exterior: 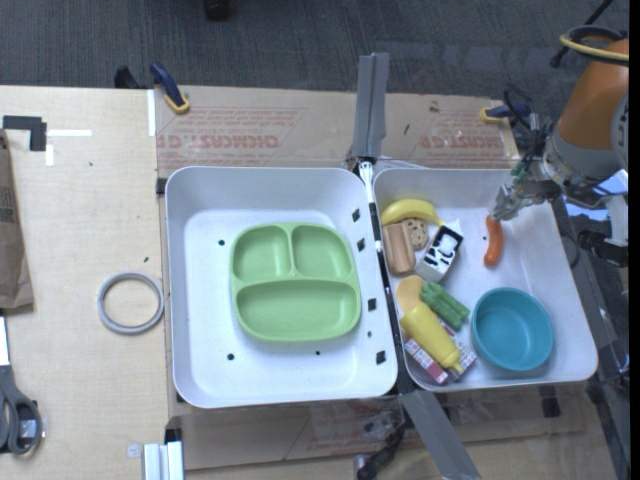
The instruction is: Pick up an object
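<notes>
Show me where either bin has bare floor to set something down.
Left bin: only a margin around the green divided plate. Right bin: bare floor between the carrot and blue bowl. Crowded along its left wall, banana to mustard bottle.

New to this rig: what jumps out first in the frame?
The green divided plate lying alone in the left bin. Then the right bin's clutter: a blue bowl at its near right, a banana at its far left, and an orange carrot just below the gripper at the far right.
</notes>
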`<action>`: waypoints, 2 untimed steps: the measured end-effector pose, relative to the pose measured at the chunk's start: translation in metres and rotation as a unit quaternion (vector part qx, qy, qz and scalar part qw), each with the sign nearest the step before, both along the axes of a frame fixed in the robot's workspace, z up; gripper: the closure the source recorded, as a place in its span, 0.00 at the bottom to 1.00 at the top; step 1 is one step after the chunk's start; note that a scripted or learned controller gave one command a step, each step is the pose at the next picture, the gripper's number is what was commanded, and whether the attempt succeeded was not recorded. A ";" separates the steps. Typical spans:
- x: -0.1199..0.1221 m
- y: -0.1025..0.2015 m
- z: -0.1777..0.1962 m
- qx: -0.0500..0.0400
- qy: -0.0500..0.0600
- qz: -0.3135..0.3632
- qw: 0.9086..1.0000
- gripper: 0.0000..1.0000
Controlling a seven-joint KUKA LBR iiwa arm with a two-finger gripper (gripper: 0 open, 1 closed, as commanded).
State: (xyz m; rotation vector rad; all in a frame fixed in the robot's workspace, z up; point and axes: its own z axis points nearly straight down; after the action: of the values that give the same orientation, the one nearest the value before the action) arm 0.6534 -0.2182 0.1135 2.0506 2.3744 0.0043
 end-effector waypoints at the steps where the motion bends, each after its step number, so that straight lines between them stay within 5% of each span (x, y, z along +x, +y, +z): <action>1: 0.000 0.001 0.000 0.001 0.000 0.000 1.000 0.00; 2: 0.006 -0.005 0.047 0.000 0.001 -0.065 0.998 0.00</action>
State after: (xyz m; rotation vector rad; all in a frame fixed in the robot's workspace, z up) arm 0.6594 -0.2228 0.1607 2.2002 2.2379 0.0005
